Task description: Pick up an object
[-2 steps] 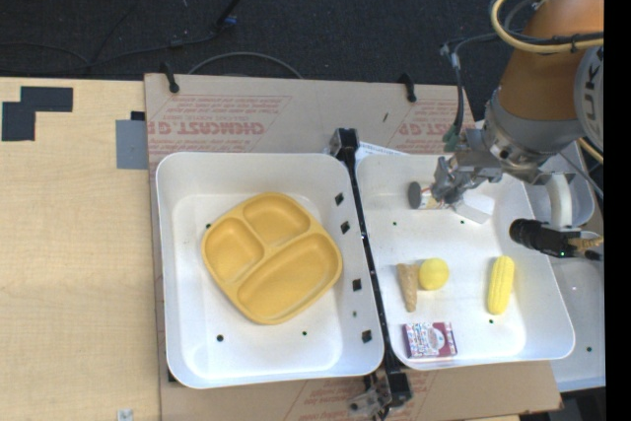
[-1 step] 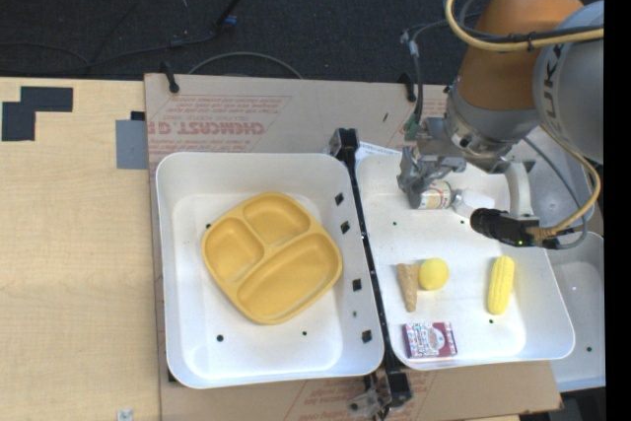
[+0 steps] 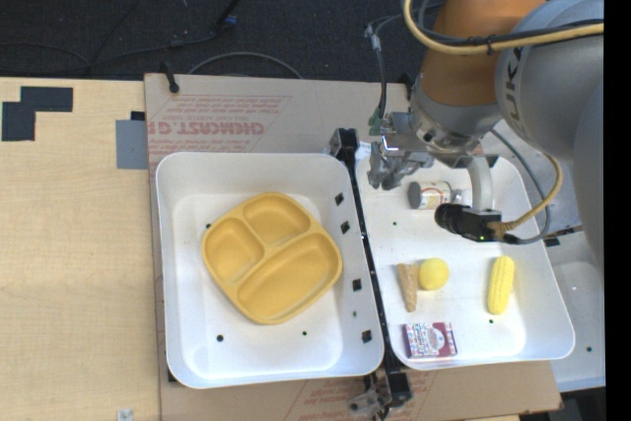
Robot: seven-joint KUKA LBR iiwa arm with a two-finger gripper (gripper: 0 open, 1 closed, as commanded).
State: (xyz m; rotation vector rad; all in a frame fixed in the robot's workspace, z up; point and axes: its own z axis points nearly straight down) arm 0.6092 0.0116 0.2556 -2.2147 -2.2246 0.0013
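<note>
Claw: dark metal, hung over the far-left corner of the right bin, its state impossible to tell from this view, nothing seen in it. Just right of it lies a small cylindrical jar on its side; nearer the camera, a yellow ball touching a tan cone, a ribbed corn cob, and a flat red-and-white packet. Left of the claw, the left bin holds a smooth yellow three-part tray.
</note>
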